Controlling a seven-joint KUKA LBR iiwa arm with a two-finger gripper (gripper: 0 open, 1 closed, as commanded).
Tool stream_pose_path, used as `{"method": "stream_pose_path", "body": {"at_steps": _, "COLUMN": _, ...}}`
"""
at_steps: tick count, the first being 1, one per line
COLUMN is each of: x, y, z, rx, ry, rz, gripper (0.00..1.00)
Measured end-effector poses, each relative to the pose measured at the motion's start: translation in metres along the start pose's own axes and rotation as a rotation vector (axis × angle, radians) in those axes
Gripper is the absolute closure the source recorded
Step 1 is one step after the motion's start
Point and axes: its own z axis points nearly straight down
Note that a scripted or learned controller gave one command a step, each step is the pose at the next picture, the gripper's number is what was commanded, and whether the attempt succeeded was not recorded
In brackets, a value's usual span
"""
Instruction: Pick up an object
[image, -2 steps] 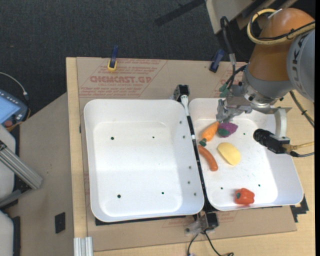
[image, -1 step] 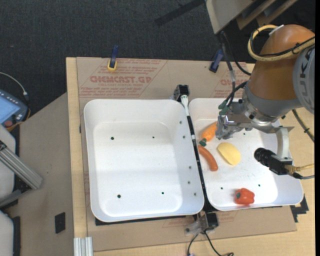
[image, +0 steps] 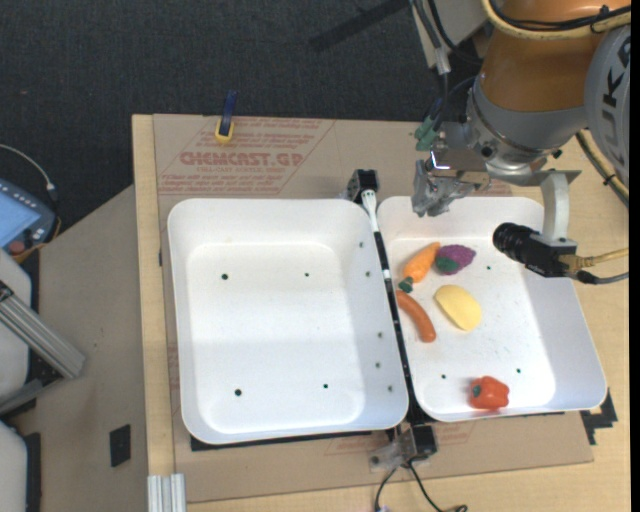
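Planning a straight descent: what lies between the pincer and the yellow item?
In the camera view, the carrot and purple item lie between pincer and yellow item.

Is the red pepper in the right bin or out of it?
In: the red pepper lies on the right bin's floor near its front edge.

Two shallow white plastic bins sit side by side on the surface: the left bin (image: 270, 320) and the right bin (image: 540, 350). In the right bin, an orange toy carrot (image: 421, 262) lies far-left, touching a purple toy eggplant (image: 455, 259) on its right. Nearer lie a yellow toy potato (image: 458, 307), with an orange-red toy sausage (image: 416, 316) to its left. A red toy pepper (image: 489, 393) sits nearest.
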Motion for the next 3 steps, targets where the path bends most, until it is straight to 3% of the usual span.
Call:
{"method": "stream_pose_path", "body": {"at_steps": 1, "x": 0.004, "y": -0.064, "z": 0.045, "rx": 0.01, "ry": 0.001, "rz": 0.004, "gripper": 1.0}}
{"method": "stream_pose_path", "body": {"at_steps": 2, "x": 0.032, "y": -0.089, "z": 0.021, "rx": 0.005, "ry": 0.001, "rz": 0.001, "gripper": 1.0}}
{"method": "stream_pose_path", "body": {"at_steps": 3, "x": -0.051, "y": -0.09, "z": 0.088, "rx": 0.011, "ry": 0.001, "rz": 0.005, "gripper": 1.0}}
